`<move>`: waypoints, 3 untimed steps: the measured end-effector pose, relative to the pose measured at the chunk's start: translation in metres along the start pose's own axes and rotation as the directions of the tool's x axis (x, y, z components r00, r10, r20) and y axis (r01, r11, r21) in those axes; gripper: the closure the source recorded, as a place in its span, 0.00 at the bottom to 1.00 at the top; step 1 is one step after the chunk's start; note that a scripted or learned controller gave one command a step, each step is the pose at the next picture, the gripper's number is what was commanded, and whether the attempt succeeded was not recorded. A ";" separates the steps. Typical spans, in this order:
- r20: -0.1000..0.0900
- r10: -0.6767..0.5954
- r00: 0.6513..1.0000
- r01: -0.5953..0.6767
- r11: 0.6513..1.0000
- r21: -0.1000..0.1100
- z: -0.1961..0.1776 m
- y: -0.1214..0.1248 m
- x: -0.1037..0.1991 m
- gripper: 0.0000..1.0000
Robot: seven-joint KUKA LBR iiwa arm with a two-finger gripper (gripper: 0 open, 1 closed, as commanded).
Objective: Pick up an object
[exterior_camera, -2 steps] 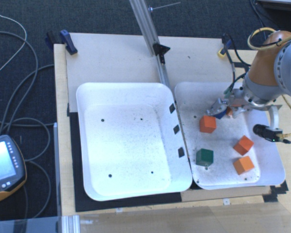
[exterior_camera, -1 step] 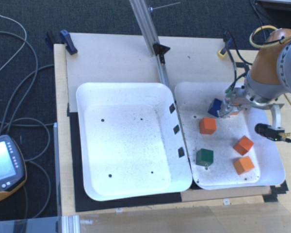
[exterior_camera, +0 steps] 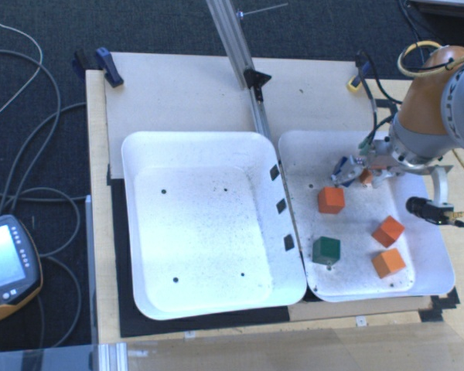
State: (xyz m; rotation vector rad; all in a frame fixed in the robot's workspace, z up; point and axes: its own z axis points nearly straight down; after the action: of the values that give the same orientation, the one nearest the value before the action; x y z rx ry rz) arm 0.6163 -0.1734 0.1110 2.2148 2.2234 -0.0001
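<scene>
The right bin [exterior_camera: 425, 284] holds a red-orange cube [exterior_camera: 332, 200], an orange-red cube [exterior_camera: 387, 231], a lighter orange cube [exterior_camera: 388, 263] and a dark green cube [exterior_camera: 326, 250]. My gripper [exterior_camera: 356, 173] is low over the upper part of this bin, just above and to the right of the red-orange cube. A small orange piece [exterior_camera: 366, 178] and a small blue piece [exterior_camera: 341, 165] sit right at the gripper's tip. Whether either one is held or only lies beneath it is unclear.
The left bin [exterior_camera: 139, 161] lies beside the right one, with black clips along the shared rim. A slanted metal pole [exterior_camera: 232, 33] rises from the back of the bench. The arm's black fitting [exterior_camera: 425, 206] overhangs the right bin's right side.
</scene>
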 end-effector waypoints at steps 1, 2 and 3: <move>-0.006 0.000 1.000 0.000 1.000 0.006 0.012 -0.010 0.049 0.00; -0.004 0.002 1.000 -0.002 1.000 0.002 0.000 -0.009 0.046 1.00; -0.004 0.002 1.000 -0.002 1.000 0.003 0.000 -0.010 0.046 0.00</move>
State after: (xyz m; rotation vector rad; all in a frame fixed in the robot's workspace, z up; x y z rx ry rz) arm 0.6065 -0.1276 0.1104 2.2210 2.2242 0.0012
